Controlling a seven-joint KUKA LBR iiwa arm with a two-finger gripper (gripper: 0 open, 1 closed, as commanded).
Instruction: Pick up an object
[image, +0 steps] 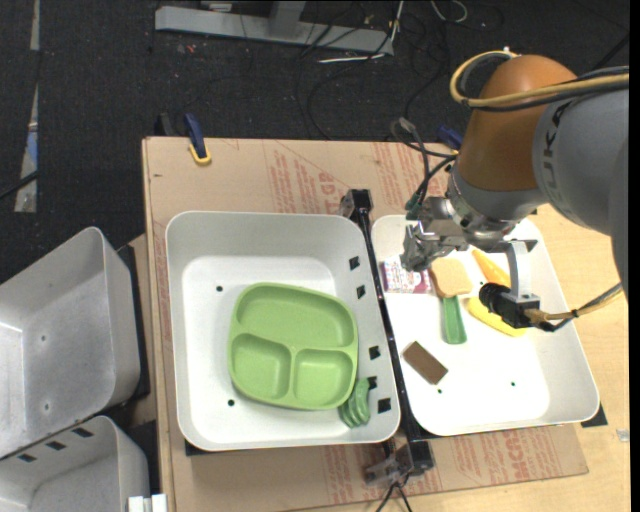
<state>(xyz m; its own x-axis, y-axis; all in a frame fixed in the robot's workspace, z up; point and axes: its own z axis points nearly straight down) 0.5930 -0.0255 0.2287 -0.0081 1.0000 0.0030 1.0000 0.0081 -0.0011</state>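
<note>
The hand (432, 243) hangs over the right bin (560, 400), at its far left corner; I cannot tell its state. Just beside it lie a tan block (451, 277), green stick (454, 320), yellow banana-like toy (492, 305) and brown piece (424, 362).

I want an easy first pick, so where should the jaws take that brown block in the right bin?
Take the brown block across its short width, coming straight down from above. It lies flat and alone on the right bin floor, apart from the green piece, so both long sides look free.
</note>
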